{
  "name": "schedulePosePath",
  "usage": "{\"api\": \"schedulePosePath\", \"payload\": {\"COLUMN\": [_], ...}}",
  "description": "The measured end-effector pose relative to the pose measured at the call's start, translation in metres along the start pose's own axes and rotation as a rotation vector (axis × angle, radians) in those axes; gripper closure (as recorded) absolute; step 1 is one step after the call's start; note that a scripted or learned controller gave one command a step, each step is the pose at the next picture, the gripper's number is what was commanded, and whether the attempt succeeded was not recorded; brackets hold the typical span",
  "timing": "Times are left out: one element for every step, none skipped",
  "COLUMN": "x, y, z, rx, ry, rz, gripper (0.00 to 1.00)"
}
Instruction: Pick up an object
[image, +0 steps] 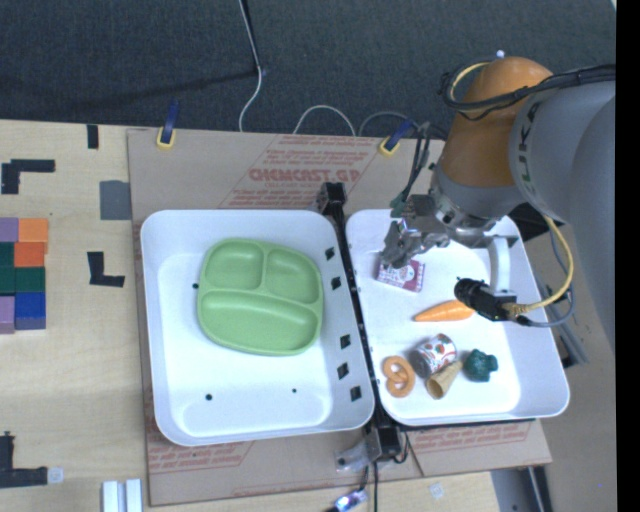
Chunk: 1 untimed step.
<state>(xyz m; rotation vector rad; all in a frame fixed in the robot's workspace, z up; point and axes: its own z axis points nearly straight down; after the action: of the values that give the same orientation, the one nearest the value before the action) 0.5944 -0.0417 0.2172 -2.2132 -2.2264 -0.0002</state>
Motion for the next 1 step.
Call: {"api": "schedulePosePath", "payload": {"x": [0.0551], "y": [-0.0148], "z": [-0.0117], "rx": [0.000], "ry": [0.000], "rz": [-0.001], "gripper": [1.00]}}
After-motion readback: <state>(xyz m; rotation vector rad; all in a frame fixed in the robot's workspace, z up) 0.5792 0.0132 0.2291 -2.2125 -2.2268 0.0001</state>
